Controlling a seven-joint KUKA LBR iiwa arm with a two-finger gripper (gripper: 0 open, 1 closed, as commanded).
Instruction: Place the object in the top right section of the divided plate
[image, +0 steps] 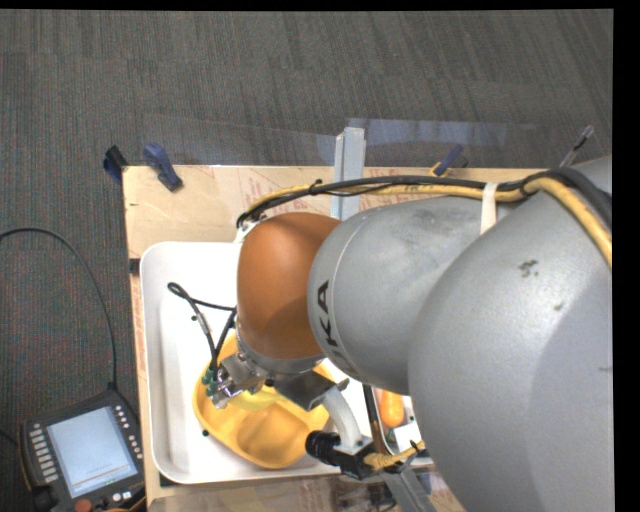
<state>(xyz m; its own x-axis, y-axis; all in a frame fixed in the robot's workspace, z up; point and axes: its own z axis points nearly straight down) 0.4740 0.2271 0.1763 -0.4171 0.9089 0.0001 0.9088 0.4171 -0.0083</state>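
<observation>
A yellow divided plate (258, 432) lies in the left white bin (165, 350), toward its near right side. The grey arm with its orange band (285, 290) reaches in from the right and hangs over the plate, hiding most of it. My gripper (228, 385) sits just above the plate's far left part; its fingers are hidden under the wrist. A small orange object (392, 408) shows under the arm, to the right of the plate, in the neighbouring bin.
Black cables (200, 310) loop from the wrist over the left bin. A metal post (350, 170) and blue clamps (160, 165) stand at the bench's back. A teach pendant (85, 455) lies on the floor at lower left.
</observation>
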